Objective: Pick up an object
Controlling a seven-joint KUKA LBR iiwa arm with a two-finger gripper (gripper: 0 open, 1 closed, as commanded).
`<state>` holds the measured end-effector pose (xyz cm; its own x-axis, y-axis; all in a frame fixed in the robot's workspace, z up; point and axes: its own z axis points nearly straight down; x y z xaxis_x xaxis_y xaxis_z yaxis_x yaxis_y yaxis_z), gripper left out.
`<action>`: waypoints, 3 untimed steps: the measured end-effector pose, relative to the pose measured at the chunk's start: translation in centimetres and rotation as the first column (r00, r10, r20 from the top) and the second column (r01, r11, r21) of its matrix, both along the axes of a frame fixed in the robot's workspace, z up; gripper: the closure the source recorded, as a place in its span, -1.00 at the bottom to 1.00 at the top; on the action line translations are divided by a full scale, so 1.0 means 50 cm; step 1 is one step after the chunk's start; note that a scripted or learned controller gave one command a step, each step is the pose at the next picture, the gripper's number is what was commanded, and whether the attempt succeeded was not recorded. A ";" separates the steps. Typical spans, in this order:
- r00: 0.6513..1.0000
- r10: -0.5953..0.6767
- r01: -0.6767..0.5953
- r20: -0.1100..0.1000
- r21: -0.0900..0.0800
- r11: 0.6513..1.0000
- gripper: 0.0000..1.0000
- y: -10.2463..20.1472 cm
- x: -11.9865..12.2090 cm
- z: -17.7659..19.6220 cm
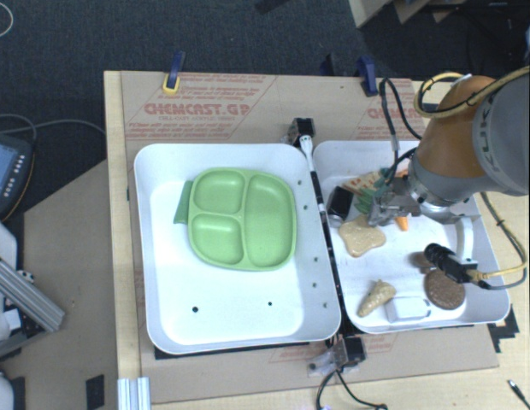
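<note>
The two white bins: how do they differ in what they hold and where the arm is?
The left bin holds one large thing, a green divided plate; the right bin holds several small ones, among them a tan piece and a brown disc. The gripper hangs over the right bin, not the left bin. Both are shallow, white and round-cornered.

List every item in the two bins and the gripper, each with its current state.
Green divided plate: flat, right way up, in left bin.
Gripper: low over right bin, near its upper left items.
Tan bread-shaped piece: lying flat.
Tan cone-shaped piece: on its side.
Brown disc: flat.
Black block: against the divider.
</note>
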<state>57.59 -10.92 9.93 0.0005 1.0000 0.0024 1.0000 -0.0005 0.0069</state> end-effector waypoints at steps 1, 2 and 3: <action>1.000 0.002 -0.002 0.000 -0.004 1.000 1.00 0.018 -0.007 0.110; 1.000 0.002 -0.002 0.000 -0.004 1.000 1.00 0.016 0.001 0.197; 1.000 0.002 -0.002 -0.001 -0.004 1.000 1.00 0.017 0.003 0.255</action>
<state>57.74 -10.08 22.67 -0.0011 1.0000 -0.0013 1.0000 0.0011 0.0055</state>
